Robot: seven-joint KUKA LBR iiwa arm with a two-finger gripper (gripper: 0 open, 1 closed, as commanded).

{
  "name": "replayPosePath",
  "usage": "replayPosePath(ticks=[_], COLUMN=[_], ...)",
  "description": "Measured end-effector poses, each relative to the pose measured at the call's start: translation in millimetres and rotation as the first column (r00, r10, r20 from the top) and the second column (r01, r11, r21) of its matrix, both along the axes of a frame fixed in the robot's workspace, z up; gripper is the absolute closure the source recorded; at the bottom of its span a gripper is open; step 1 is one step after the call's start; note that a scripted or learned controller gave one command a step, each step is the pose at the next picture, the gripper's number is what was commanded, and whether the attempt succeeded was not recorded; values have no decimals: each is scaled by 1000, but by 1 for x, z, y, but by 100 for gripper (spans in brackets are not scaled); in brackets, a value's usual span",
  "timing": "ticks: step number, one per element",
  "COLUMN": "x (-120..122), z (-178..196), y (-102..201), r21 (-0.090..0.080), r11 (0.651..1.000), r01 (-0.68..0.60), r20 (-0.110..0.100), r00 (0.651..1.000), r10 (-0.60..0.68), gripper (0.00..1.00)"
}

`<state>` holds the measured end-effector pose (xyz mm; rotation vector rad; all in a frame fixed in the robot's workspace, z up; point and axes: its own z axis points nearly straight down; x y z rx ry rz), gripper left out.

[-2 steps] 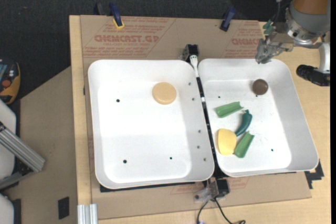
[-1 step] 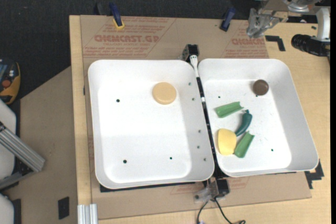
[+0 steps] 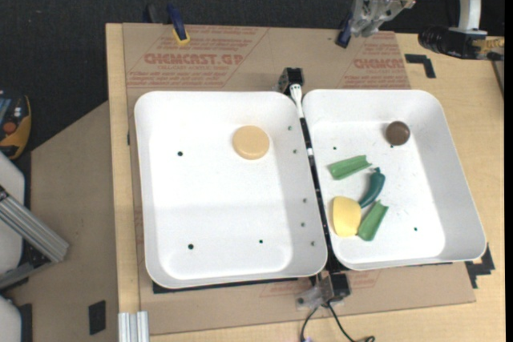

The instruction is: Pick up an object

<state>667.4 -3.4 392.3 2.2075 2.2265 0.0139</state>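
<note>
My gripper (image 3: 369,18) hangs high above the bench at the top right, over the back edge of the brown board, well behind the right bin (image 3: 449,172). Nothing shows between its fingers. In the right bin lie a brown round piece (image 3: 397,132), a light green piece (image 3: 348,166), a teal curved piece (image 3: 373,187), a yellow piece (image 3: 345,215) and a green piece (image 3: 373,221). The left bin (image 3: 160,172) holds a tan round disc (image 3: 252,142).
The two white bins sit side by side on a brown board (image 3: 240,52), joined by a black divider (image 3: 308,164). A blue-and-yellow clamp (image 3: 178,24) sits at the board's back left. Dark floor lies beyond the bench.
</note>
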Motion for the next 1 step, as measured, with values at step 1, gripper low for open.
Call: replayPosePath(ticks=[1], x=[-1], z=[9], y=[47], r21=[-1], r11=[1000], r01=[4], r20=[-5], r00=[1000], r10=[-4], gripper=[100])
